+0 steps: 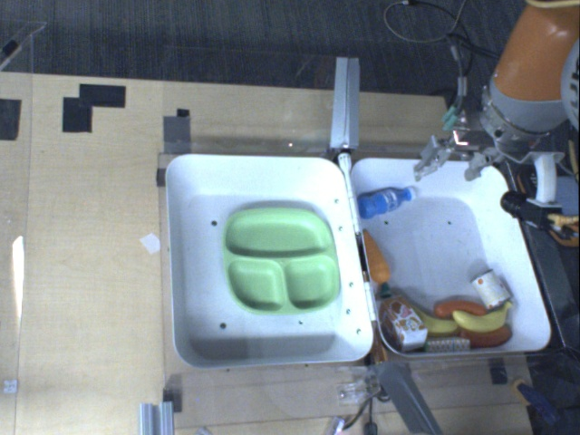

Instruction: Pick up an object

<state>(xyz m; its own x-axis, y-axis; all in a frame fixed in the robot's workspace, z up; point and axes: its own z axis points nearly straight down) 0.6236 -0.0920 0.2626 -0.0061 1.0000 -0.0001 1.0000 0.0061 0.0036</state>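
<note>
- Objects to pick: one blue bottle, one banana, one orange carrot and one small white can are lying in the right bin, with others crowded along its near edge.
- One green divided tray is sitting in the left bin.
- The gripper is hanging spread and unladen above the right bin's far edge.

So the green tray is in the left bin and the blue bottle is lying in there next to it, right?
Not quite. The green tray is in the left bin, but the blue bottle is lying in the right bin, near its top left corner. The camera view shows this.
</note>
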